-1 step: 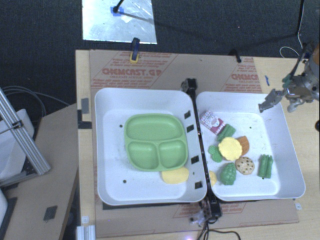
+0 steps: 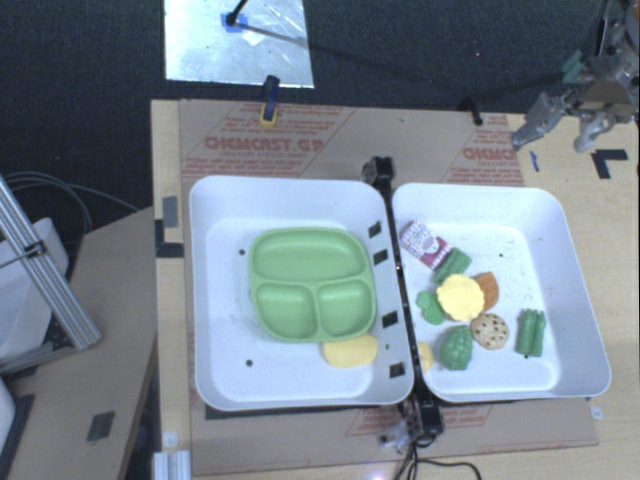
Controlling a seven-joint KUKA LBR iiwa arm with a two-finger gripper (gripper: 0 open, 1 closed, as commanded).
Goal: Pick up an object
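Nothing picked yet: end effector point(image 2: 566, 120) up at far right, prongs apart and bare, well away from small toy foods in right-hand white bin point(image 2: 570, 258).

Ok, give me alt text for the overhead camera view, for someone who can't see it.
Two shallow white bins sit side by side: the left bin holds a green divided plastic tray and a yellow piece, the right bin a cluster of small toy foods. The grey two-finger gripper hovers beyond the right bin's far corner.

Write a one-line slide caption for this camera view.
Gripper hovers beyond right bin of toy food; green tray fills left bin.
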